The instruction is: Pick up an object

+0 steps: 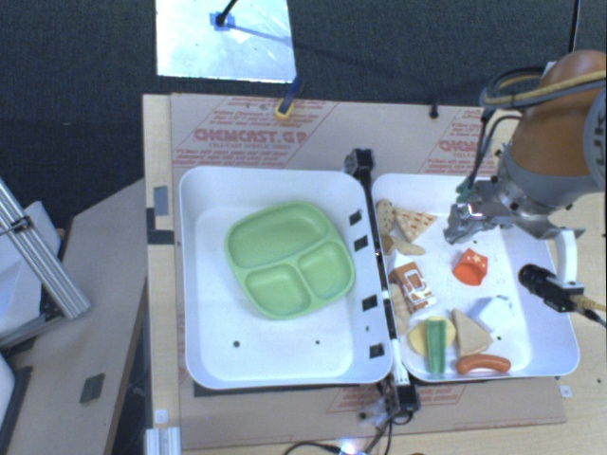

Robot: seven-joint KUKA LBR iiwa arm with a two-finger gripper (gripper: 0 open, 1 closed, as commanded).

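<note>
bench (237, 126): flat pale board, red "CHEMCAST GP" print on its covering, tan wood edge at 6 o'clock
room: dark, finely textured floor (76, 74) around the bench; shiny silver square sheet (190, 36) at 12 o'clock; ribbed aluminium rail (43, 263) at 9 o'clock
left bin (204, 354): shallow white plastic, smooth, rounded corners
right bin (555, 349): same type, touching the left one along a row of black clips (360, 245)
plate (289, 259): matte light-green plastic, three compartments, rounded, tilted at the centre of the left bin
arm (560, 102): glossy orange and grey shell, comes in from 3 o'clock
gripper (462, 224): metal, over the right bin at 12 o'clock; spread or pressed together, not readable from this angle; nothing seen pinched
orange-red piece (469, 268): small and lumpy, bin centre, just off the gripper at 6 o'clock, apart from it
tortilla wedge (415, 223): tan, flat triangle, 10 o'clock
brown-and-white block (413, 286): boxy, 9 o'clock, by the bin wall
yellow disc (419, 339): 7 o'clock, green stick (435, 347) lying across it
sandwich wedge (470, 332): tan triangle, 6 o'clock, beside the disc
sausage (484, 364): glossy red-orange, curved, at the 6 o'clock rim
</note>
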